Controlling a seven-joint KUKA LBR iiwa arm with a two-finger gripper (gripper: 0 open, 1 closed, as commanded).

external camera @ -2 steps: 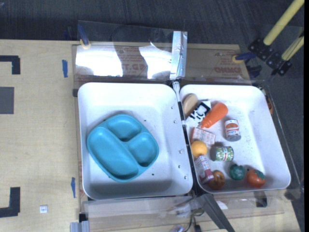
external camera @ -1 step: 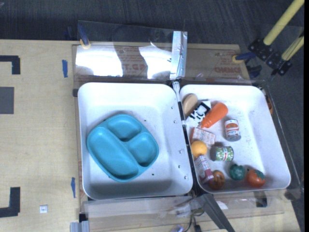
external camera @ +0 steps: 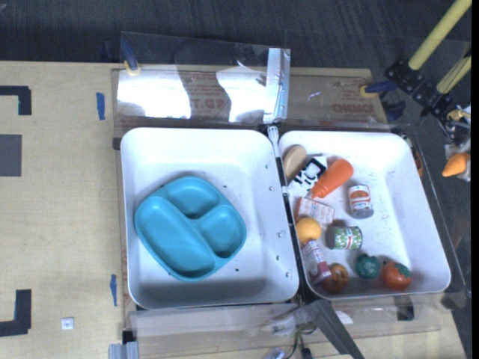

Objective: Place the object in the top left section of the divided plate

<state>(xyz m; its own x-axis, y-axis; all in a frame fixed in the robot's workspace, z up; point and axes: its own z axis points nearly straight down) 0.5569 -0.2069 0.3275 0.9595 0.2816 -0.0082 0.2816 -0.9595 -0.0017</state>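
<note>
A turquoise divided plate (external camera: 191, 226) lies in the left white bin (external camera: 150, 155), turned at an angle. It has three sections, and nothing lies in any of them. The right bin (external camera: 389, 155) holds several small toy foods: an orange carrot (external camera: 334, 178), a brown bread roll (external camera: 294, 159), a small can (external camera: 360, 200), a yellow fruit (external camera: 307, 229), a green-lidded jar (external camera: 346, 238), a bottle (external camera: 316, 256), a dark green piece (external camera: 367, 265) and a red tomato (external camera: 395, 275).
A clear plastic sheet (external camera: 202, 88) stands behind the left bin. At the far right, off the bench, are yellow poles (external camera: 449, 21) with a black clamp (external camera: 412, 81). The wooden bench (external camera: 60, 200) extends to the left of the bins.
</note>
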